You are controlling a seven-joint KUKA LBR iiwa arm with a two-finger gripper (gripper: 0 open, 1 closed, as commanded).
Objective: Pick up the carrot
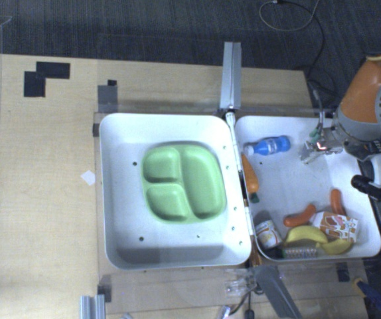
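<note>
Two white bins side by side on wooden bench. Left bin [117,244]: green three-compartment tray [182,181] near centre. Right bin [370,244]: carrot [249,176] along left wall, lengthwise, green end toward near side. Blue-capped bottle [268,145] lies near far-left corner. Near wall: small can [266,233], banana [315,238], two sausages [301,214], juice carton [337,226], dark brush [299,252]. Gripper [318,146] over far-right area of right bin, well apart from carrot, near bottle. Arm enters from right, orange band visible.
</note>
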